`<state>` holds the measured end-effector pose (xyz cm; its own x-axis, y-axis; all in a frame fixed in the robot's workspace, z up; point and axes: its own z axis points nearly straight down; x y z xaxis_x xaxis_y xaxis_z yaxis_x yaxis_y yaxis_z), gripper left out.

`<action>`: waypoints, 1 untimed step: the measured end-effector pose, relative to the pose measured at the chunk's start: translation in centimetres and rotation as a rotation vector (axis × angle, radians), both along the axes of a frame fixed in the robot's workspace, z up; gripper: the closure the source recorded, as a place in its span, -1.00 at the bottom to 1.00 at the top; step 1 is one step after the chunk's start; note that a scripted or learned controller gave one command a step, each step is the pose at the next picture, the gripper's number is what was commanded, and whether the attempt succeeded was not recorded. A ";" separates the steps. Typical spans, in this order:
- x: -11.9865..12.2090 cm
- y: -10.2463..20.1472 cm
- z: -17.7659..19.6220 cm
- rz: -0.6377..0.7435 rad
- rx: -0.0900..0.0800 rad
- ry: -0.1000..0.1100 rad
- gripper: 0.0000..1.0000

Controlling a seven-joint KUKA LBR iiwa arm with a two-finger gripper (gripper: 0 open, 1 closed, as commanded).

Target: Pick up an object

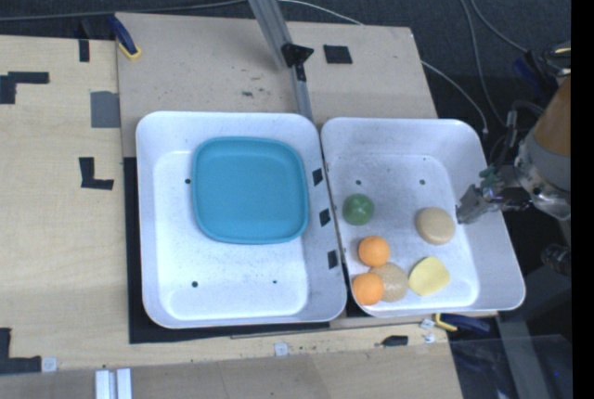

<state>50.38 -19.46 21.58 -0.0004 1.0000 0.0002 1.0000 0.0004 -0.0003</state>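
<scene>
White plastic bins sit side by side on the bench in the camera view. A blue plate (250,189) lies flat in the left bin (162,230). The right bin (399,142) holds a green ball (358,209), two orange balls (374,250) and (368,288), a tan round piece (392,281) touching the lower orange one, a yellow piece (429,276) and a beige oval object (434,225). The gripper (471,202) hovers at the right bin's right rim, just beside the beige oval object; whether its jaws are apart or together, I cannot tell.
</scene>
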 end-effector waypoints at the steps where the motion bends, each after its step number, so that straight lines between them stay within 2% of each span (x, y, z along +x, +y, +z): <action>1: 0.8 5.6 -0.8 0.004 0.001 0.001 1.00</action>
